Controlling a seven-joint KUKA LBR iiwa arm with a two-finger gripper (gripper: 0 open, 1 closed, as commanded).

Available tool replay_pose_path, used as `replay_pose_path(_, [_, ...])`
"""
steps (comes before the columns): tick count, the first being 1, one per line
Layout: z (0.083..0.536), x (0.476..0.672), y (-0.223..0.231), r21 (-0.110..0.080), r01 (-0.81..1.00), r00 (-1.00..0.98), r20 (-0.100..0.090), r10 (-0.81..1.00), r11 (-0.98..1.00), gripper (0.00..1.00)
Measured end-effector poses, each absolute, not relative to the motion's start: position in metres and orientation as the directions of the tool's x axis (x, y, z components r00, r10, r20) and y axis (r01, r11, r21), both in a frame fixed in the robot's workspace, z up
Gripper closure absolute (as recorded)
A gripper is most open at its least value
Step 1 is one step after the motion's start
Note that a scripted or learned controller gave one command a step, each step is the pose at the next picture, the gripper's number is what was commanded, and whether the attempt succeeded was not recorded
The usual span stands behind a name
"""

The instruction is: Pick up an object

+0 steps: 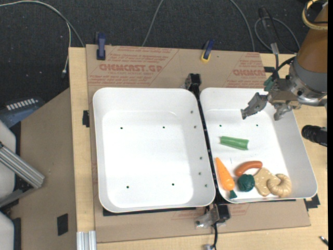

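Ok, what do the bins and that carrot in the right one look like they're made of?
Bins: likely thin moulded plastic, smooth white with rounded corners and a soft sheen. Carrot: probably toy plastic or rubber, given its uniform bright orange and smooth surface; which of the two is unclear.

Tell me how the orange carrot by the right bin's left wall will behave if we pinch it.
The carrot looks like moulded toy food, so probably stiff and light. Its taper toward the narrow end could let it slip from a pinch. It lies against the right bin wall and touches the green piece, so nudging may shift both.
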State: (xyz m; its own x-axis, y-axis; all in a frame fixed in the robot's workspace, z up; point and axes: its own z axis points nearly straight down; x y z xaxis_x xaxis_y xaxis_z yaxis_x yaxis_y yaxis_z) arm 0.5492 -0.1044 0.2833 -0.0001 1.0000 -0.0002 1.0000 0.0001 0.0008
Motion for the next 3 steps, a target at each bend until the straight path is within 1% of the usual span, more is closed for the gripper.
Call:
replay_pose_path(1, [0.136, 0.524, -0.167, -0.011, 1.000, 0.006, 0.001, 1.000, -0.006, 0.00])
replay_pose_path(2, [0.090, 0.484, -0.147, 0.001, 1.000, 0.000, 0.000, 1.000, 0.000, 0.00])
replay_pose_path(3, [0.103, 0.486, -0.148, 0.006, 1.000, 0.001, -0.002, 1.000, -0.001, 1.00])
